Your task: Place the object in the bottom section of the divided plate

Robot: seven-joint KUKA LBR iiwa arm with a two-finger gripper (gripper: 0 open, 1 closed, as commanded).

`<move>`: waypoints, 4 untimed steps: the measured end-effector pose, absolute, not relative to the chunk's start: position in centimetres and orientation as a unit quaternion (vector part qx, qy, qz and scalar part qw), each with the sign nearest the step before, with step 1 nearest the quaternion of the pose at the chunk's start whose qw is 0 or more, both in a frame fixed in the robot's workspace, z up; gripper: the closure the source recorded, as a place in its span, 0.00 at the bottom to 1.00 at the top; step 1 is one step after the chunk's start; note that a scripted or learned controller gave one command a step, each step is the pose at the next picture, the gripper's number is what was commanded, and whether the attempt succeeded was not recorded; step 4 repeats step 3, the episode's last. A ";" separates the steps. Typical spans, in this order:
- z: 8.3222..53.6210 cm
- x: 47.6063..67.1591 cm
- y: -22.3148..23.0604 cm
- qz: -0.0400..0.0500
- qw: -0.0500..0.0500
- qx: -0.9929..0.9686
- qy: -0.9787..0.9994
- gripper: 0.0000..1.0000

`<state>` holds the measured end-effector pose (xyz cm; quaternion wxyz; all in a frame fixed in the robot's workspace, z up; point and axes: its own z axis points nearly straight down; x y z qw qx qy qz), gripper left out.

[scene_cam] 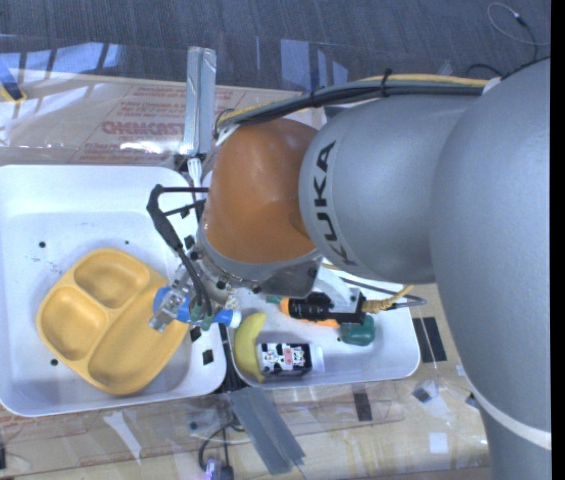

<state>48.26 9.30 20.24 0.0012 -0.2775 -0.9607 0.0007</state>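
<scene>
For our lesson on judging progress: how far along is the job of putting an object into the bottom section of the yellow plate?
Done: the arm has reached the yellow plate in the left bin. In hand: the gripper hangs at the plate's right edge; whether it carries anything is unclear. Left: no object lies in any plate section yet, so placing remains.

The big grey arm [432, 168] reaches in from the right, its gripper [184, 306] low by the bins' middle edge.
</scene>
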 end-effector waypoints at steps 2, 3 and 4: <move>27.4 47.6 11.0 0.001 0.001 -0.304 -0.953 1.00; 27.4 47.6 11.0 0.001 0.001 -0.304 -0.953 0.00; 27.4 47.6 11.0 0.001 0.001 -0.304 -0.953 0.00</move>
